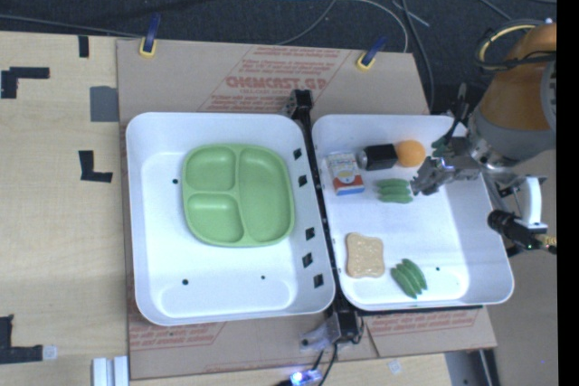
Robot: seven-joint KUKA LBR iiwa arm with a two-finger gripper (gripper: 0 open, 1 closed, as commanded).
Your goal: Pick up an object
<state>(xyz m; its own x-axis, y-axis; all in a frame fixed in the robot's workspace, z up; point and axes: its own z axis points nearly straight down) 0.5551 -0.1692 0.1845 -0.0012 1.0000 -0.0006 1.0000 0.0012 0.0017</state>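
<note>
Gripper point(428, 179) fingers apart, nothing held; green pod point(393, 191) lies just left of it, long axis approx left-right.

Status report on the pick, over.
Gripper low in right bin, nothing visibly held. Green pod just left of it. Orange ball close behind.

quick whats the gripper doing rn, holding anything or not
gripper: over the right bin, beside the green pod and the orange ball; nothing seen between its fingers; open or closed cannot be told.
</note>
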